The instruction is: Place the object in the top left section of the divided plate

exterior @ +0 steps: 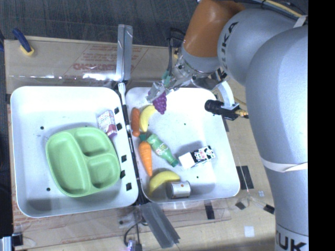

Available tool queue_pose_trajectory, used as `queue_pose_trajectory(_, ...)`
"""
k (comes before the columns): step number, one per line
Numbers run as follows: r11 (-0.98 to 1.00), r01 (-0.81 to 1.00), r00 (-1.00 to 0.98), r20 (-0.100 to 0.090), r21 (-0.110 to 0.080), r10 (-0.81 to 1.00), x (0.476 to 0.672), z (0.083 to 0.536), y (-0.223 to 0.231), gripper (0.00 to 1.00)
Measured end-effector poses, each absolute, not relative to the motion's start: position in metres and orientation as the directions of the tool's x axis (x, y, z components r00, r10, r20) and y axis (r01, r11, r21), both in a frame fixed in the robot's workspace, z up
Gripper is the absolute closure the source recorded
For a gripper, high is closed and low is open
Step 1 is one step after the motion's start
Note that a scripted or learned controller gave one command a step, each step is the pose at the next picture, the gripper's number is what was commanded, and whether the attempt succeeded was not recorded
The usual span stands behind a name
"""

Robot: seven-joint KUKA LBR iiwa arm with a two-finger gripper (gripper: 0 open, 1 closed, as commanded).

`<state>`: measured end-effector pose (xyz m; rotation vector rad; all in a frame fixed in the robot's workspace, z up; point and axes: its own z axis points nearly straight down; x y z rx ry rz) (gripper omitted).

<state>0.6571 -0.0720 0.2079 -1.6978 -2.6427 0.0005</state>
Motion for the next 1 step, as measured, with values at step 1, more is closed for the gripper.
queue_pose_trajectory(1,0.620,0.785,-0.620,0.002,-0.003,0.785,0.6249,0.1911,0.0096,1.00)
